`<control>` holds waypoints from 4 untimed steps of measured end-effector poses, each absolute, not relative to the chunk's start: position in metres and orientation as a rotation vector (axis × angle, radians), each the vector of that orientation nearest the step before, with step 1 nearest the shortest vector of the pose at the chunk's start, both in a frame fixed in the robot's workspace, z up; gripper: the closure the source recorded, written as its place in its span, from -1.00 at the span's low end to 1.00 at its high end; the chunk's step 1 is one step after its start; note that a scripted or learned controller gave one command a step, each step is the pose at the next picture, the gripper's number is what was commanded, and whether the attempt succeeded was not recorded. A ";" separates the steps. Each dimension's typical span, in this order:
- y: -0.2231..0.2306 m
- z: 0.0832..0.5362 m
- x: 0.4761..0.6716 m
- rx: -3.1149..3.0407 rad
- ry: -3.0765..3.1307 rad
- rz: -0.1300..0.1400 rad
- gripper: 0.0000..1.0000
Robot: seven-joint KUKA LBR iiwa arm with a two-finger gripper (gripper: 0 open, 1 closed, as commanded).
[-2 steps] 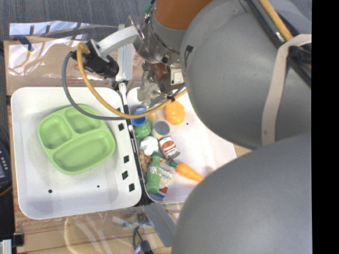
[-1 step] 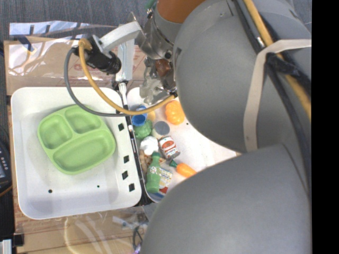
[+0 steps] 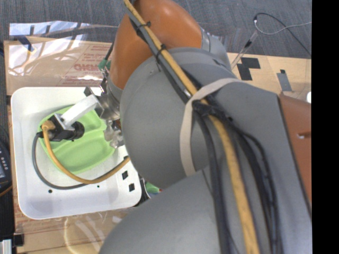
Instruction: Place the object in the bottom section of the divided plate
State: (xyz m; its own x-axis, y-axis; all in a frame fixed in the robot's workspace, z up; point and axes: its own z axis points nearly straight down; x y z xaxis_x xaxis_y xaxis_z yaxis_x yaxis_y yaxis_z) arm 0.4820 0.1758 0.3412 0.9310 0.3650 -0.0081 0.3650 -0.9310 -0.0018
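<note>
Big grey arm (image 3: 212, 142) over the white bin (image 3: 21, 157) and green plate (image 3: 90, 152).
The gripper (image 3: 112, 128) is at the plate's right edge; I can't tell how wide its grip is, or where the object is under it. I guess it's small and light, so I'd hold its middle softly.

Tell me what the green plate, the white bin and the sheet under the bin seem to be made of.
Green plate: probably moulded plastic, smooth, with a uniform lime colour and soft ridges between sections.
White bin: likely plastic too, semi-gloss, with rounded corners and a soft sheen on the rim.
Sheet: looks like cardboard, matte brown with red print.
</note>
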 end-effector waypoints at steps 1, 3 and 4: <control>0.133 0.315 0.476 -3.123 -0.329 0.011 1.00; 0.200 0.307 0.489 -3.126 -0.322 0.004 -1.00; 0.217 0.267 0.555 -3.129 -0.324 0.007 -1.00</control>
